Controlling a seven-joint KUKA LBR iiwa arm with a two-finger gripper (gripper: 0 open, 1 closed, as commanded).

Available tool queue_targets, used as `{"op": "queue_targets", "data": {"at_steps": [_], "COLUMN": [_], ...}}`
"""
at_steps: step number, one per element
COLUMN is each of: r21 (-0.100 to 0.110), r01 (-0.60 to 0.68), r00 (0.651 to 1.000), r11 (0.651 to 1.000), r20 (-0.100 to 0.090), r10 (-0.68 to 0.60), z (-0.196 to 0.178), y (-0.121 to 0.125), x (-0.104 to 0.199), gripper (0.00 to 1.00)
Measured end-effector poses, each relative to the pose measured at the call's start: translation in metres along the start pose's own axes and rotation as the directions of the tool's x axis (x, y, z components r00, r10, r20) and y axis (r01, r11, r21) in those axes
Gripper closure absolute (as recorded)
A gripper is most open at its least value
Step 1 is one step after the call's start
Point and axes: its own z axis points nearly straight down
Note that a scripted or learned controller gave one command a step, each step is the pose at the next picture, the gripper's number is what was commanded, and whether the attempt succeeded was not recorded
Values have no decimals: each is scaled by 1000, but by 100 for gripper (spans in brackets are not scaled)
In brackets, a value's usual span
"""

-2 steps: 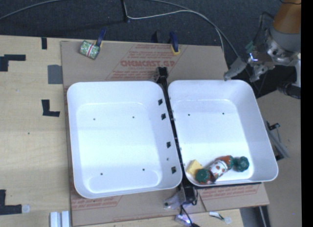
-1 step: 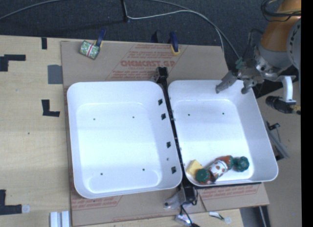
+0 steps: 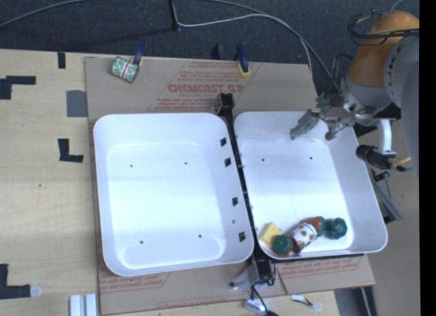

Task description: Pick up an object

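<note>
The toys (image 3: pixel 303 234) to pick from lie huddled in the near corner of the right bin (image 3: pixel 354 171): a yellow block (image 3: pixel 270 231), a green ball (image 3: pixel 281 244), a red-and-white bottle (image 3: pixel 306 232) lying slantwise, and a green lump (image 3: pixel 335 227). The left bin (image 3: pixel 109 171) sits beside it. The tool (image 3: pixel 315 126) hangs open over the right bin's far edge, well apart from them, empty.

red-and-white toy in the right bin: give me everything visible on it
The red-and-white toy lies on its side near the front edge of the right bin, tilted diagonally with the red end up-right. It looks like glossy plastic, red with white patches; finer detail is too small to tell. A green ball-like piece sits against its lower-left end, a yellow block just beyond, and a dark green piece by its right end. The pincer is far from it, at the bin's back edge.
</note>
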Motion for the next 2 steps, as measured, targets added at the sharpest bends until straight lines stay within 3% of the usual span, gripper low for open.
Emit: {"op": "queue_targets", "data": {"at_steps": [1,2], "r21": [2,-4], "r01": [0,1], "r00": [1000,1000], "r11": [1000,1000], "r20": [0,2], "r10": [0,-1], "z": [63,49], "y": [2,3], "x": [-3,-3], "gripper": [0,100]}}
